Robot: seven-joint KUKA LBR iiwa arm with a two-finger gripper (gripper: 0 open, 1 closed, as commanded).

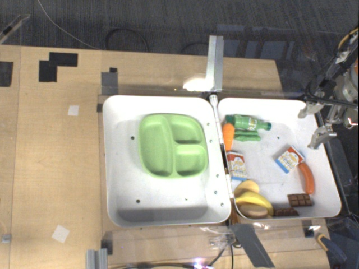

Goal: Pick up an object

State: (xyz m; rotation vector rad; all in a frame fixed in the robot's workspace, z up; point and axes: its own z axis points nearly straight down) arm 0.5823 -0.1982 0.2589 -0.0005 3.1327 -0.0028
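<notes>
Leftmost on the wooden tabletop (50, 167) sits the left white bin (120, 206), which holds a green divided tray (171, 144) lying flat near its middle. Just beside it, the right white bin (263, 150) carries the loose items: a carrot (228, 136) along its left wall, a green bottle (247, 124) on its side near the far left corner, and a small white carton (237, 165) below the carrot. Toward the near left corner lie a banana (248, 190) and a brown bun (255, 208), touching each other. Farther right rest another small carton (289, 159), a sausage (307, 179) just beside it, and a chocolate bar (299, 200) near the front wall. At the bin's right rim hangs the claw (317, 125), above the edge and apart from every item; whether its fingers stand wide or narrow I cannot tell.
</notes>
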